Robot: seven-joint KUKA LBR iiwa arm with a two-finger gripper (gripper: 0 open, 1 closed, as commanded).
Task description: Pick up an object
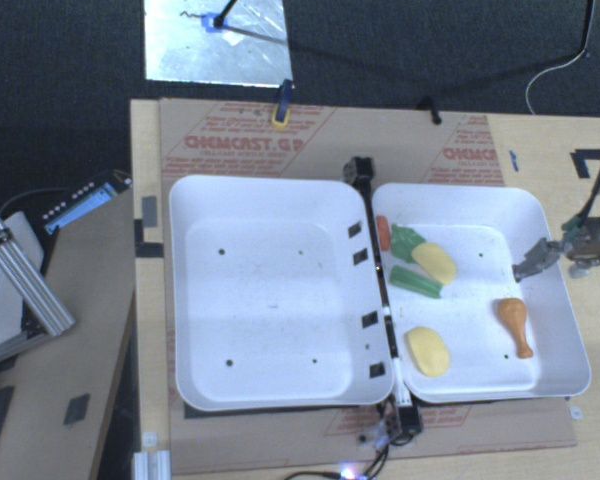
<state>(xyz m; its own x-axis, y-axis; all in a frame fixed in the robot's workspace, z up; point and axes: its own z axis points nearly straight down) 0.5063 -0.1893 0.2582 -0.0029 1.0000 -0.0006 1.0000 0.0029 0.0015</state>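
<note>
At the right edge of the frame, about mid-height, the claw reaches in over the right rim of the right bin; a grey finger points left and down toward the bin floor, and nothing sits between the fingers, though how far apart they stand cannot be told from this angle. Just below and left of the claw, near the bin's right wall, lies an orange drumstick-shaped toy, its thick end up and its thin end pointing toward the lower right. Further left, in the middle of the bin, a yellow lemon-like piece rests against two green pieces: a leafy green one above it and a long green pod below it. A small red-orange piece lies along the bin's left wall, just beside the leafy one. Another yellow piece sits apart in the lower left of the bin. The left bin adjoins it, both on a cardboard sheet.
</note>
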